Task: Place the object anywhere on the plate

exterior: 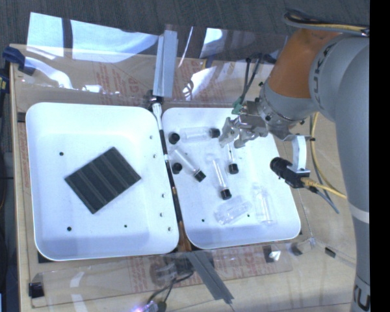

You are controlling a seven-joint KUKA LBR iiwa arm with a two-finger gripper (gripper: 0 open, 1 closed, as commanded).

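Observation:
A dark ribbed rectangular plate [103,179] lies at a slant in the left white bin [45,119]. Several clear vials with black caps lie in the right bin [283,223]: one near the back [198,134], one at the left [185,162], one in the middle [219,176]. My gripper [231,139] hangs over the back middle of the right bin. A short vial with a black cap [233,166] sits just below its tip. Whether it touches that vial is not clear.
Two uncapped clear vials [231,212] [264,203] lie near the right bin's front. Loose black caps [174,137] [177,168] rest by its left wall. A metal bar [164,64] stands behind the bins. Cables [322,174] trail from the arm on the right.

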